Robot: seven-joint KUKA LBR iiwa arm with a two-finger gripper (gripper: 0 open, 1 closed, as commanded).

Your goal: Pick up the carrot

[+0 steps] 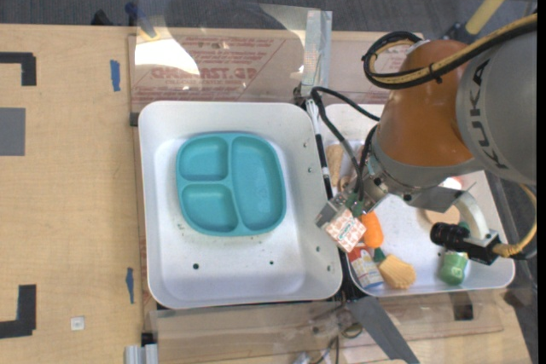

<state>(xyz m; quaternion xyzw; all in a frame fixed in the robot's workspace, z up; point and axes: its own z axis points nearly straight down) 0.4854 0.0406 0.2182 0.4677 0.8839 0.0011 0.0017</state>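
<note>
The carrot (372, 229) is a small orange piece lying near the left side of the right bin (495, 275). My gripper (358, 202) hangs low over that bin, just above and left of the carrot, under the big orange wrist band. A tag-like card with red print (345, 228) sits right beside the carrot, under the gripper. The arm's bulk hides the fingers.
A teal three-compartment plate (231, 183) lies in the left bin (162, 268). In the right bin there are also a yellowish bread-like piece (397, 272), a small bottle (365, 267), a green object (453, 268) and a tan item (334, 158) by the bin's left wall.
</note>
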